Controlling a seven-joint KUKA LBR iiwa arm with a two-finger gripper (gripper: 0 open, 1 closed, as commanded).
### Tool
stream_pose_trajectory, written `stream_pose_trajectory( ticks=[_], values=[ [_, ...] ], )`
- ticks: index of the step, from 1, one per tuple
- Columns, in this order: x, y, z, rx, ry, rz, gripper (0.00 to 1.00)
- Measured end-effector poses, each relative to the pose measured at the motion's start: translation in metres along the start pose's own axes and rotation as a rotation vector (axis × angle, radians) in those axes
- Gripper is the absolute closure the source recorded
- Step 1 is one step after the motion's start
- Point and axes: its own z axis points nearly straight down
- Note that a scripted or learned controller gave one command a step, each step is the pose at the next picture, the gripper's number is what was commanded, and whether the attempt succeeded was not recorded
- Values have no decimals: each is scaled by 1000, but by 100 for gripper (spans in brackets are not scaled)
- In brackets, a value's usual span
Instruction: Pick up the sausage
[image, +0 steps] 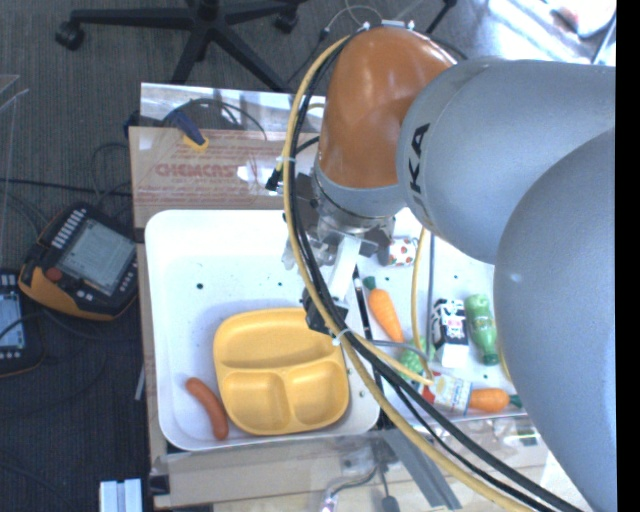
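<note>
Jaws' state cannot be told beneath the arm (400, 130); the sausage (207, 407) lies beside the yellow divided tray (282, 372) in the left bin (175, 270).

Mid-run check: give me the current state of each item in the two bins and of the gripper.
sausage: lying flat on the left bin floor, beside the yellow tray, not held
yellow tray: right way up in the left bin, compartments bare
carrot: lying in the right bin
green bottle: lying on its side
gripper: over the left bin, apart from the sausage
</note>
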Motion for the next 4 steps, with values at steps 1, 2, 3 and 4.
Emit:
stream_pose_trajectory(
  ticks=[1,2,3,4],
  values=[
    [-1,-59,16,1,0,-161,100],
    [3,-64,-5,-4,3,-527,100],
    [-36,-48,42,0,2,-792,100],
    [-80,-29,30,-2,4,-1052,100]
  ],
)
